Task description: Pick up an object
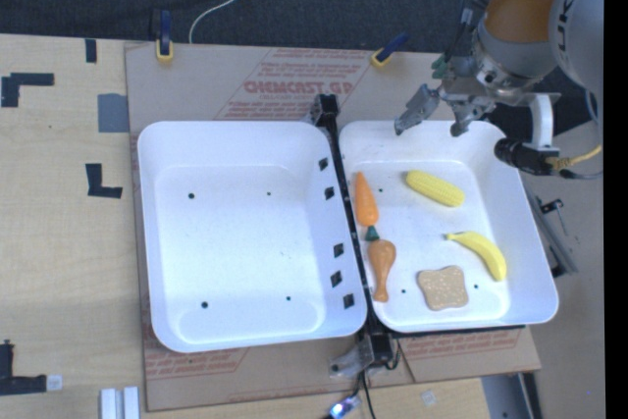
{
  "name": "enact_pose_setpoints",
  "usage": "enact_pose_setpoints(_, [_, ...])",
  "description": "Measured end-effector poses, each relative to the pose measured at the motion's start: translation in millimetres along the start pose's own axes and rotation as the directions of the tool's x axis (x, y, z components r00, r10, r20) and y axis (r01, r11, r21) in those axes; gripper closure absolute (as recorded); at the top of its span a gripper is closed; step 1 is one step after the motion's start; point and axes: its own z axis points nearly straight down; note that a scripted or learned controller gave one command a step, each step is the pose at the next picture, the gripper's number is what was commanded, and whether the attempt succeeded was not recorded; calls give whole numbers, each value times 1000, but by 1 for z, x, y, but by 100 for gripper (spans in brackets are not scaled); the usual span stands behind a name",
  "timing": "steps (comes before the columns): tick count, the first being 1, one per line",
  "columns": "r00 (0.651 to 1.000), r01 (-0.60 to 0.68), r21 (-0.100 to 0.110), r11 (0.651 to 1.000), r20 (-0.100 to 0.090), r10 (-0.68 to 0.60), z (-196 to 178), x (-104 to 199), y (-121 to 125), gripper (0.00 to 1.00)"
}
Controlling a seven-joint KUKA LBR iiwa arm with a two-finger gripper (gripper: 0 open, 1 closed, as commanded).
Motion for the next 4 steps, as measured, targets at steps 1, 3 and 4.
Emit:
enact_pose_setpoints(1, [1000, -1, 8, 1000, -1, 1, 68, 12, -25, 0])
enact_pose_setpoints(3, [1000, 4, 9, 1000, -3, -3, 80, 79, -128, 0])
enact_pose_setpoints(4, [1000, 0, -6, 1000, 0, 0, 1, 66, -128, 0])
